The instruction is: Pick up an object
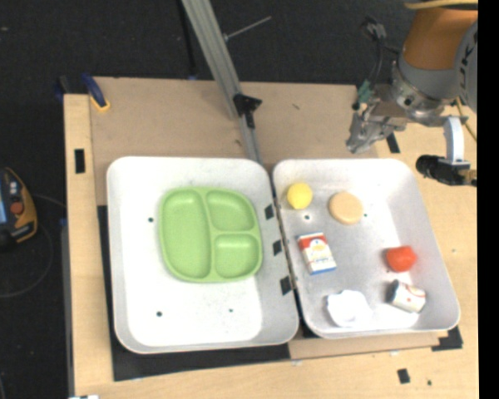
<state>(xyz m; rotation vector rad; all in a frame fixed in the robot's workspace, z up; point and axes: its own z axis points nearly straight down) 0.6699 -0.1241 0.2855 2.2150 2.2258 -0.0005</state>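
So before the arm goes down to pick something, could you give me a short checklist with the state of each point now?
1. Objects are present in the right bin: ok. It holds a yellow ball, a tan disc, a small carton, a red piece, a white cup and a white and brown piece.
2. Gripper is over a target: not ok, it hangs past the bin's far rim.
3. Nothing is between the fingers: cannot tell.
4. Targets stand apart: ok for the ball, disc and carton.
5. Green tray lies out of the path, in the left bin: ok.
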